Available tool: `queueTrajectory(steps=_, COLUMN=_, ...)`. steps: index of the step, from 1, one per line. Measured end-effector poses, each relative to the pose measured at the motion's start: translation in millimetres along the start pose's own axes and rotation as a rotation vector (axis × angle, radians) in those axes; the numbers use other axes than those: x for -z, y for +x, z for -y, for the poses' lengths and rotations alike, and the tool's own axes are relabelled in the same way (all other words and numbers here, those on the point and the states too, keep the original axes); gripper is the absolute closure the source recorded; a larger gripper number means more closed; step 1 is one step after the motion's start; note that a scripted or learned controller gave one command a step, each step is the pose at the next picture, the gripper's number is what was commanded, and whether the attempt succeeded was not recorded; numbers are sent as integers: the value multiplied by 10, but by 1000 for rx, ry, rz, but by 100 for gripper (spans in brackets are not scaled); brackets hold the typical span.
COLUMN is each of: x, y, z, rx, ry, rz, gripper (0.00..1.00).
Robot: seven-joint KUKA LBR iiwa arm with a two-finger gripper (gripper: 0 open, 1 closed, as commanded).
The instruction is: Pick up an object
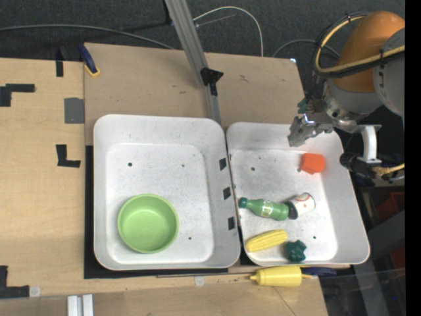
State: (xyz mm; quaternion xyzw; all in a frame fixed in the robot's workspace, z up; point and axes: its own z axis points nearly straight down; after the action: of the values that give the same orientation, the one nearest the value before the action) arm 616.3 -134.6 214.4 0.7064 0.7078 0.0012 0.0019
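The orange block, a small matte cube-like piece, lies just below and a little right of my end effector on the floor of the right bin, and it looks like the nearest candidate for the pick. Nothing is lifted yet: I hover over the bin's upper edge with nothing between my tips, and whether they are spread or pressed together I cannot tell from this angle. The descent, the grip and the lift are all left, as I judge it. Further below me lie a glossy green bottle, a ridged yellow corn cob and a small dark green lump. Far to my lower left, a smooth round green bowl sits in the left bin on the desk.
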Motion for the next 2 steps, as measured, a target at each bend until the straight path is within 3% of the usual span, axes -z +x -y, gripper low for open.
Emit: queueTrajectory(steps=2, x=22, y=1034, z=27, rx=5, ry=7, rz=-2, gripper=100)
